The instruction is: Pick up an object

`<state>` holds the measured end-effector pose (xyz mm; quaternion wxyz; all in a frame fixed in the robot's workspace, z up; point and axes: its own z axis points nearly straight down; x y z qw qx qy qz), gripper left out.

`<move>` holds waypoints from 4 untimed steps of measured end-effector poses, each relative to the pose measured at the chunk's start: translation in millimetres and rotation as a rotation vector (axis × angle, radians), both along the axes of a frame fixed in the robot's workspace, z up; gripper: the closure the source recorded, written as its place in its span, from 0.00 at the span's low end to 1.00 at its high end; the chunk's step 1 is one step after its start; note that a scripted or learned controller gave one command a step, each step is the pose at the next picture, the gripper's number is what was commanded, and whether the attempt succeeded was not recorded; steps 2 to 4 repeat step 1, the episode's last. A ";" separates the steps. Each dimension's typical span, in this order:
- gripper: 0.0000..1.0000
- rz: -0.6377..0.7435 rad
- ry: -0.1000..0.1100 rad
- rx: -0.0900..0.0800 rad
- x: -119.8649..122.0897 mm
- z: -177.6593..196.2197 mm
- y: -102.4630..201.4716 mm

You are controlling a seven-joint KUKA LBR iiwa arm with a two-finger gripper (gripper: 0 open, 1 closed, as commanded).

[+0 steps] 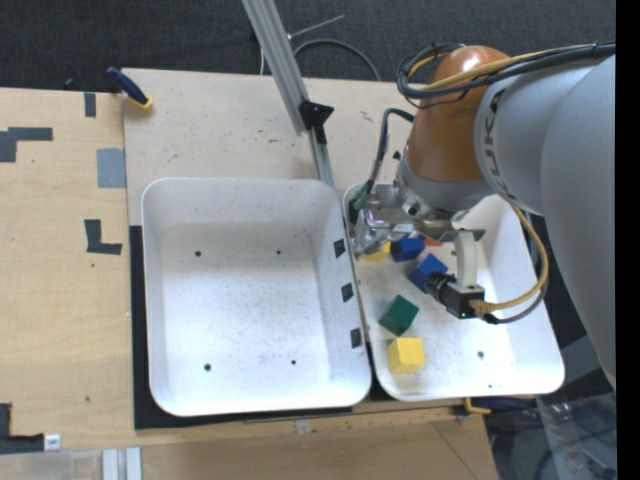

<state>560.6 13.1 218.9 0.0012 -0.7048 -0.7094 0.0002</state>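
My gripper [372, 230] reaches down into the right bin [500, 368] near its upper left corner, by the wall shared with the left bin. Right under its tips lies a small yellow object [376, 251], and two blue blocks [418, 258] sit just to the right of it. A green block [398, 315] and a yellow block [406, 354] rest lower in the same bin, apart from the gripper. The arm's body hides the upper part of this bin.
The left bin [250, 298] is a wide white tray beside the right one. A slanted metal pole [285, 63] rises behind the bins. A black connector with a yellow cable [462, 299] hangs over the right bin.
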 end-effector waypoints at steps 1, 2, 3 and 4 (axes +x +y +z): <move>1.00 0.001 0.001 0.000 -1.2 -6.5 55.1; 1.00 0.001 0.001 0.000 -1.2 -6.5 55.1; 1.00 0.001 0.001 0.000 -1.2 -6.5 55.1; 1.00 0.001 0.001 0.000 -1.2 -6.5 55.1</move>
